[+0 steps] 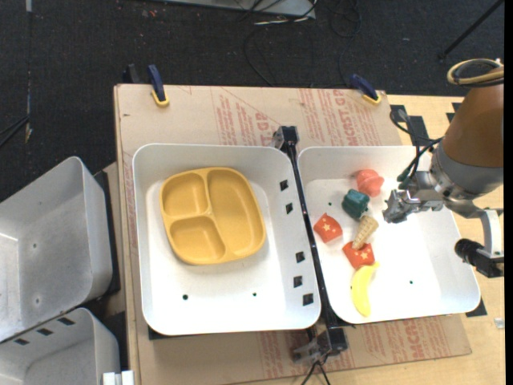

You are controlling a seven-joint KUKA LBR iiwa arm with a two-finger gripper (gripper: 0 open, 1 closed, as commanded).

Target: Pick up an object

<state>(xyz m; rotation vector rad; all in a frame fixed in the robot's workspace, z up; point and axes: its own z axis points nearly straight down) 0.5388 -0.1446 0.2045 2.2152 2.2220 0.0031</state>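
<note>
Here, we look down on two white bins on a brown cardboard bench.

Left bin: we see the shallow white plastic left bin (152, 239) with a yellow plastic plate with three sections (213, 214) lying in it.

Right bin: we see the shallow white plastic right bin (437, 275) with the toys in a bunch near its middle.

Toys: we count a pink round toy (369, 180), a dark green blocky toy (356, 202), two red blocks with a yellow mark (327, 228) (359, 255), a tan cone-shaped toy (365, 231) and a yellow plastic banana (363, 289).

Arm: the grey metal gripper (396, 208) sits low over the right bin, just beside the green toy and the cone.

Pincer: we cannot tell what state it is in, and we see no toy in it.

Done: we think nothing is picked up yet; all the toys lie in the bin.

Left to do: we think it must grab one toy and lift it.

Writing: red print on the cardboard looks like part of "CRST", upside down; we cannot read the rest.
</note>
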